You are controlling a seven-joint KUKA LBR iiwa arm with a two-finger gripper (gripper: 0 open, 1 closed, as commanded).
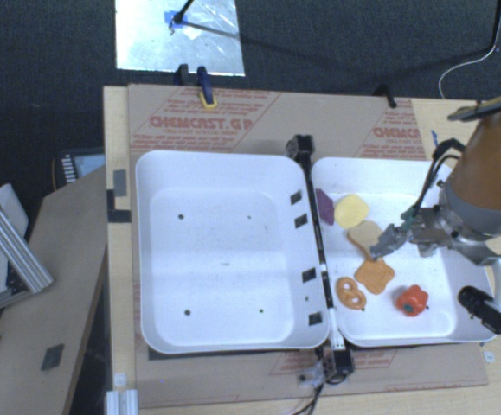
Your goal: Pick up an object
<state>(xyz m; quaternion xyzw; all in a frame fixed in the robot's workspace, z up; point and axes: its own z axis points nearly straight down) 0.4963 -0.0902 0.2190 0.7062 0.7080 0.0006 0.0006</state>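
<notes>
Five small items lie loose in the right bin (pixel 388 175), all close to the gripper (pixel 385 242): tan piece (pixel 363 233) at its tip, orange piece (pixel 375 274) just below, pretzel (pixel 350 292), yellow lump (pixel 351 209), red item (pixel 412 300). Grip state: cannot be told. Judged lowered toward the tan piece for a pick attempt.

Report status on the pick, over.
Gripper low in right bin, over tan slice. Nothing seen held. Orange piece, pretzel close by.
</notes>
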